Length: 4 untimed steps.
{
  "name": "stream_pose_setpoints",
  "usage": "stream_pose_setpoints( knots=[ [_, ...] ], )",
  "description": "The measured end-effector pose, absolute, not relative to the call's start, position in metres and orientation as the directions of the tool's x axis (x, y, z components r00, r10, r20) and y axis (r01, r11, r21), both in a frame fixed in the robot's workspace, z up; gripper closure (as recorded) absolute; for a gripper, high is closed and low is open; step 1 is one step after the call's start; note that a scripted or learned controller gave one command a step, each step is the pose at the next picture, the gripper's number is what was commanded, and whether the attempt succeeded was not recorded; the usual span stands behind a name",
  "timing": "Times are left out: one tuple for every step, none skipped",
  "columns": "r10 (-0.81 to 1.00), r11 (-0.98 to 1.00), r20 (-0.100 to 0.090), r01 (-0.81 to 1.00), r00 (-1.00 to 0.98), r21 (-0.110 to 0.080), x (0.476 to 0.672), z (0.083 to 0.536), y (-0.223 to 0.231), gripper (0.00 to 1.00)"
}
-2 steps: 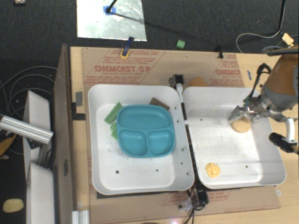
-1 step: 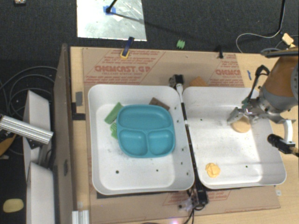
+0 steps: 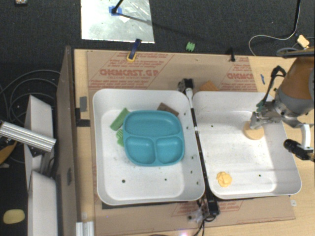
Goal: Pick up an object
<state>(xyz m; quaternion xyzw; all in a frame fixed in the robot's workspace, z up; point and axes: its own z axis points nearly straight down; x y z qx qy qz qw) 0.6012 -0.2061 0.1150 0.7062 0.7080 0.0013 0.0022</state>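
Observation:
My gripper (image 3: 259, 120) hangs low over the far right part of the right bin (image 3: 236, 151), with the grey arm and its orange band (image 3: 299, 82) above it to the right. Directly beneath the gripper's tip lies a tan round piece (image 3: 253, 132), partly covered by it. I cannot see whether it is touched or gripped. A small yellow lumpy object (image 3: 224, 178) lies near the front of the same bin, well apart from the gripper.
The left bin (image 3: 106, 181) holds a blue divided plate (image 3: 152, 137), green pieces (image 3: 118, 119) at its left and a brown piece (image 3: 168, 108) behind it. Black cables trail at the far right. A metal sheet (image 3: 118, 14) lies beyond the bench.

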Motion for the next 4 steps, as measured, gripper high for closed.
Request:
stream_pose_setpoints(
  knots=[
    [1.0, 0.002, -0.001, 1.0, -0.002, 0.004, 0.601, 0.115, -0.206, 0.0],
    [1.0, 0.003, -0.002, 1.0, -0.003, 0.008, 0.602, 0.126, -0.206, 1.0],
    [1.0, 0.003, -0.001, 1.0, -0.003, 0.007, 0.602, 0.125, -0.206, 0.0],
    [1.0, 0.003, -0.001, 1.0, -0.003, 0.002, 0.604, 0.107, -0.205, 0.0]
  ],
)
